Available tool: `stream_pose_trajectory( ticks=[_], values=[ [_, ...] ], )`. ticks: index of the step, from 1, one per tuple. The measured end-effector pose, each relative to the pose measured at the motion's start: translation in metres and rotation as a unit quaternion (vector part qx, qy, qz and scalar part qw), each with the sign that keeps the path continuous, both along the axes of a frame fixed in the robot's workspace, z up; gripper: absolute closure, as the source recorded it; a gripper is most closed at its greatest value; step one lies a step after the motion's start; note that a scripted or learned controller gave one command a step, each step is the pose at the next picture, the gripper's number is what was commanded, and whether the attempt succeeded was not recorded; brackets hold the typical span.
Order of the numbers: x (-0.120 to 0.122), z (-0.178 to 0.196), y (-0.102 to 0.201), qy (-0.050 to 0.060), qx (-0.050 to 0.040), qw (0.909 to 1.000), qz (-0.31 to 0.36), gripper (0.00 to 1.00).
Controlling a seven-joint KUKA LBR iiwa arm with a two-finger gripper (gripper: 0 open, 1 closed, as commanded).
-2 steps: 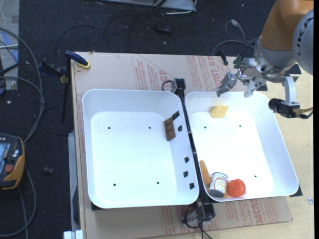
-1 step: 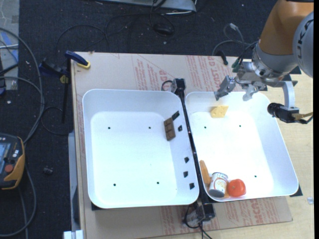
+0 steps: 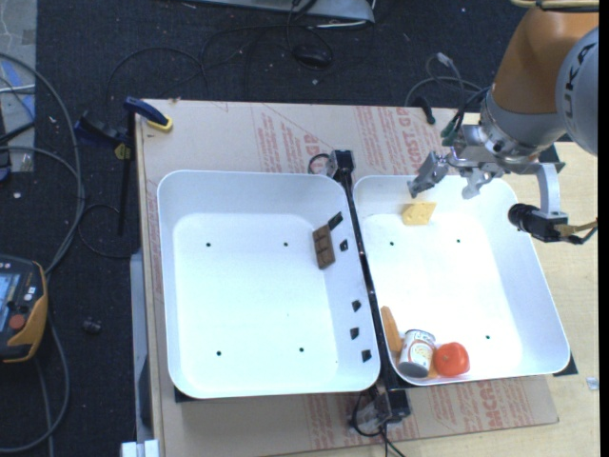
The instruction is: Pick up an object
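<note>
My gripper point(image 3: 449, 179) hangs open over the far edge of the right bin point(image 3: 533, 284), with nothing between its fingers. A yellow cheese-like wedge point(image 3: 419, 214) lies on the bin floor just in front of and below the left finger, apart from it. At the bin's near left corner sit an orange carrot point(image 3: 390, 327), a small tin can point(image 3: 416, 351) on its side and a red tomato point(image 3: 452, 358). A brown chocolate bar point(image 3: 325, 247) leans against the right wall of the left bin point(image 3: 190, 255).
The bins share a black divider point(image 3: 358, 255) and rest on a cardboard sheet point(image 3: 285, 131). A blue-and-yellow clamp point(image 3: 147, 114) sits at the sheet's far left corner. Cables cover the dark floor behind. The arm's orange band point(image 3: 542, 55) looms at upper right.
</note>
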State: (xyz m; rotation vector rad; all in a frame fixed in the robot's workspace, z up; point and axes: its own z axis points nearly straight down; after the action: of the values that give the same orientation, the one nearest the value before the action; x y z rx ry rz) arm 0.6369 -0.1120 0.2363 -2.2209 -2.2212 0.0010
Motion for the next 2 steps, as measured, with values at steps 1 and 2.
stream_pose_trajectory(
  ticks=[1, 2],
  values=[
    [0.021, -0.043, -0.021, 0.001, 0.0001, 1.0, -0.001, 0.0],
    [-0.009, -0.029, -0.013, -0.001, 0.0, 1.0, 0.0, 0.0]
  ],
)
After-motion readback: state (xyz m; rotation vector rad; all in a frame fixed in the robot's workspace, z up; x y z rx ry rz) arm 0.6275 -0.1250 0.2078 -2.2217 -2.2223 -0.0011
